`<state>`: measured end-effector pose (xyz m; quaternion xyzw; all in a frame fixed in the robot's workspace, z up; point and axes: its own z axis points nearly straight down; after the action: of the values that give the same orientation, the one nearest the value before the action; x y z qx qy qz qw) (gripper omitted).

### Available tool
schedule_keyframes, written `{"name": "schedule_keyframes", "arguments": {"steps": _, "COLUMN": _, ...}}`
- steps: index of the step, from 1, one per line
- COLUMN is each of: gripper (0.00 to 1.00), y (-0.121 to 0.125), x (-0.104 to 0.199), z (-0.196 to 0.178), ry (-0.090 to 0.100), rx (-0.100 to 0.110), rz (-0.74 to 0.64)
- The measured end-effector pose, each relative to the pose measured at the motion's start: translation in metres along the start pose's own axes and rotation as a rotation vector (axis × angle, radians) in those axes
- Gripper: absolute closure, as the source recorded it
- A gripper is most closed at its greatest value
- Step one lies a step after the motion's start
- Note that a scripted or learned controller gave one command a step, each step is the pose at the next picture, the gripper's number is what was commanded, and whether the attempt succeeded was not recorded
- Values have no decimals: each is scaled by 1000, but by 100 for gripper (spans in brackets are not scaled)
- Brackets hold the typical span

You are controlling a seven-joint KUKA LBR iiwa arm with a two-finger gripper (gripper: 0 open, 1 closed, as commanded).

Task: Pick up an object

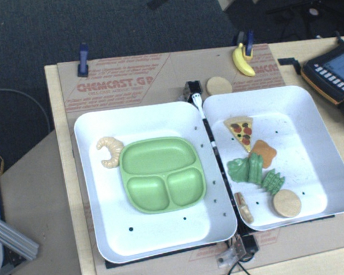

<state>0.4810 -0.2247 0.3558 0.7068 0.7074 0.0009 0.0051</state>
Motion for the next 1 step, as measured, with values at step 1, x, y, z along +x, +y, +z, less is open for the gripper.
{"name": "schedule_keyframes", "arguments": {"steps": 1, "gripper": 100, "y": -3, "x": 2, "z": 60, "ry": 9, "rx": 14, "rz": 1}}
